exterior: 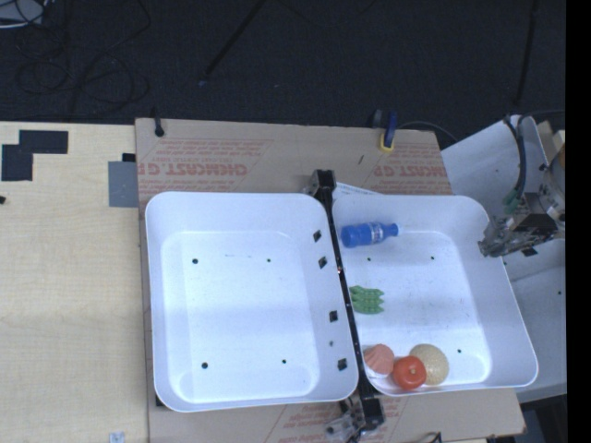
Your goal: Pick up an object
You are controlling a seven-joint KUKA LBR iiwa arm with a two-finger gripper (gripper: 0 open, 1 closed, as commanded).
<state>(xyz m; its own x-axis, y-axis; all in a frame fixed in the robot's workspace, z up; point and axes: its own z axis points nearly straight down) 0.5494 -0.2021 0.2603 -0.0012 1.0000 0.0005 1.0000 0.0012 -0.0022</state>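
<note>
The right white bin (pixel 480 275) holds a blue bottle (pixel 368 234) lying on its side near the far left corner. A small green object (pixel 366 300) rests by the bin's left wall. In the near left corner sit a pink and white piece (pixel 378 359), a red round fruit (pixel 408 372) and a tan round object (pixel 430 362), all close together. My gripper (pixel 503 238) hangs at the bin's right rim, far from every object, with nothing seen in it.
The left white bin (pixel 240 303) lies beside the right one, with a black divider strip (pixel 337 293) between them. Both bins rest on a cardboard sheet (pixel 277 155). Cables and arm parts crowd the right edge (pixel 536 164).
</note>
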